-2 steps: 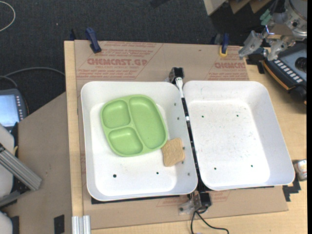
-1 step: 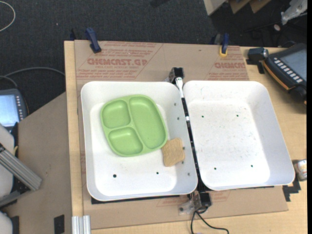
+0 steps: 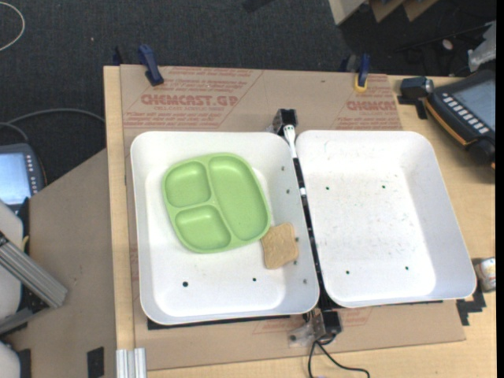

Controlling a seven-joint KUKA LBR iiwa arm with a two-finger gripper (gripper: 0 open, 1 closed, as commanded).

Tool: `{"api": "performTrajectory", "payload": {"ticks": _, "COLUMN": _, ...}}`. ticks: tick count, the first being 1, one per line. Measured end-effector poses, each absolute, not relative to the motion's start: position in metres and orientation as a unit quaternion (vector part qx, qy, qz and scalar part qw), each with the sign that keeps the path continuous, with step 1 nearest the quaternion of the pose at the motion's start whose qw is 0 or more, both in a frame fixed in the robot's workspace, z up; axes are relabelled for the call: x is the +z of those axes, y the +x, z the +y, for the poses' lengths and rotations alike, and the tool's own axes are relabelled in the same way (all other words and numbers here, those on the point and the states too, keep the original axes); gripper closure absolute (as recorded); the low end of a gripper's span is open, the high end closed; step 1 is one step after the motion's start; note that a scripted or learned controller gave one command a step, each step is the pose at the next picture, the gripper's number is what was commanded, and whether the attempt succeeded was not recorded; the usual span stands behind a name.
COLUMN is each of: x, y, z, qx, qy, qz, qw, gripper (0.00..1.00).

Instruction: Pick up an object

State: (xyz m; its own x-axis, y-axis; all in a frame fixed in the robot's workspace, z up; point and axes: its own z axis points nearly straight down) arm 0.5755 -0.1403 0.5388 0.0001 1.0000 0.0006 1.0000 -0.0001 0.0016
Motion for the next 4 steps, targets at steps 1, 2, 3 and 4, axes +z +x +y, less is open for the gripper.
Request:
{"api": "performTrajectory", "payload": {"ticks": 1, "x": 0.547, "y": 0.579, "z": -0.140, "qx": 0.0005, "qy": 0.707, "qz": 0.707, "qw": 0.002, "gripper": 1.00}}
{"api": "performTrajectory", "payload": {"ticks": 2, "x": 0.432, "y": 0.554, "z": -0.125, "qx": -0.0034, "qy": 0.708, "qz": 0.707, "qw": -0.006, "gripper": 1.00}}
{"api": "performTrajectory", "payload": {"ticks": 3, "x": 0.349, "y": 0.496, "z": -0.109, "qx": -0.0030, "qy": 0.708, "qz": 0.706, "qw": -0.005, "gripper": 1.00}}
{"api": "performTrajectory", "payload": {"ticks": 4, "x": 0.502, "y": 0.518, "z": -0.174, "qx": 0.0039, "qy": 0.709, "qz": 0.705, "qw": 0.011, "gripper": 1.00}}
